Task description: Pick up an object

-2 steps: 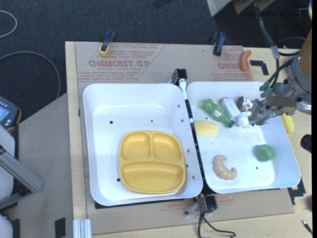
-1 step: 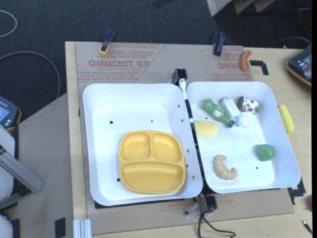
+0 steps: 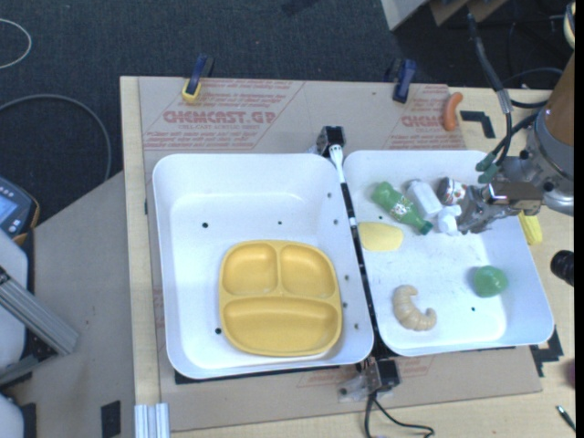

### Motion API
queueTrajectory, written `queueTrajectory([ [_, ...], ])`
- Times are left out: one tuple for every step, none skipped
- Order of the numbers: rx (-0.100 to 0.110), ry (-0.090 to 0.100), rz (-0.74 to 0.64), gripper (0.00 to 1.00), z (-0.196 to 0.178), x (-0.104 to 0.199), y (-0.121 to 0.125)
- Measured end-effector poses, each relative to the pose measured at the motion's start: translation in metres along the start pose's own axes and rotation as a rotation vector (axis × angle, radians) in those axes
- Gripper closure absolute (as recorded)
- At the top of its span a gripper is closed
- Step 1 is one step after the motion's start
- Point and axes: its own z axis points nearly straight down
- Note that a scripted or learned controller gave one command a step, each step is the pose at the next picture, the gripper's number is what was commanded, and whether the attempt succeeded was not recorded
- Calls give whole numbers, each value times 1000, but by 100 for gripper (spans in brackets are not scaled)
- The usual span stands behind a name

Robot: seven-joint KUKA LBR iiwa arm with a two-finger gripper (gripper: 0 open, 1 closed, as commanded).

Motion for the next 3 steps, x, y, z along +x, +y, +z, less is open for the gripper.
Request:
queueTrajectory([
  [-41,-3,-3,100,-197,23,-3],
  [0,-2,0,100,-19,50,-2],
  [-25,-1,-4,100,-75,85,-1],
])
